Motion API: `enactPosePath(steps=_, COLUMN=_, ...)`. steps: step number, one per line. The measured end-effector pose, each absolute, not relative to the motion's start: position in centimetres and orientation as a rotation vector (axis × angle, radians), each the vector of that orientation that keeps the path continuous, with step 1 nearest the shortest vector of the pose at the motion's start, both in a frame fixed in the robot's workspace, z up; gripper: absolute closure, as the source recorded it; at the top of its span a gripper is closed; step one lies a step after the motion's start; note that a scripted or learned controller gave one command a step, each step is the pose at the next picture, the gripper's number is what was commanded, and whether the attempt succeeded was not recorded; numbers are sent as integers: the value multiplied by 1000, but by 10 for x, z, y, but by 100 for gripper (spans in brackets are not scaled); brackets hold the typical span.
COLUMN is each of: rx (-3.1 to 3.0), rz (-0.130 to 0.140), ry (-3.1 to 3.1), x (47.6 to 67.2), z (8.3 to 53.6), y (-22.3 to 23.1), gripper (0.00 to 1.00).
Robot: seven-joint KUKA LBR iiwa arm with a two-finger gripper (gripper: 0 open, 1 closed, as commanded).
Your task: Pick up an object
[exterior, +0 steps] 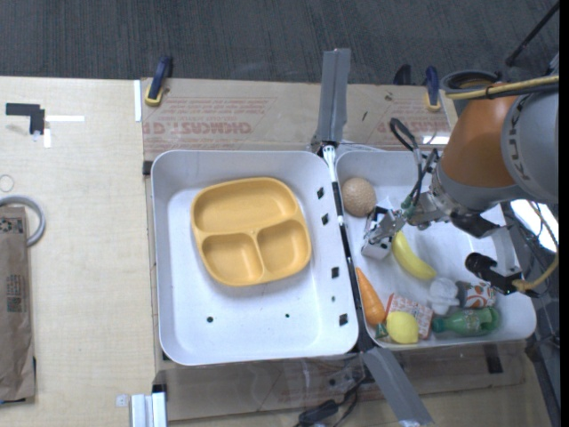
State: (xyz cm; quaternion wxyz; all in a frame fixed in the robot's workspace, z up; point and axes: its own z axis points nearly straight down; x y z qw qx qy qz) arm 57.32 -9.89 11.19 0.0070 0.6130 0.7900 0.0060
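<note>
The left bin (169, 265) has open floor along its front and sides; only the yellow divided plate (252, 231) takes up its middle. The right bin (524, 323) is crowded: a brown ball (358, 196) near the dividing wall, a banana (411, 256) mid-floor, and a carrot (371, 296), lemon (402, 327) and what looks like a green bottle (464, 322) packed along the front. The arm (484, 149) overhangs its far right corner.

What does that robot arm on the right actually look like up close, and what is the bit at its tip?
The arm is thick and rounded, grey, with a wide orange band above the wrist. Thin dark cables loop beside the wrist. At its tip sits a small pincer of pale metal and black parts, far slimmer than the arm.
</note>
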Motion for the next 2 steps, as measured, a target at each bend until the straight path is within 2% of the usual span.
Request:
enactPosePath(steps=1, rx=1674, rz=26, ry=2626, x=541, z=107, y=-160, gripper=0)
enactPosePath(steps=2, rx=1587, rz=2, ry=2705, x=548, z=93, y=-103, gripper=0)
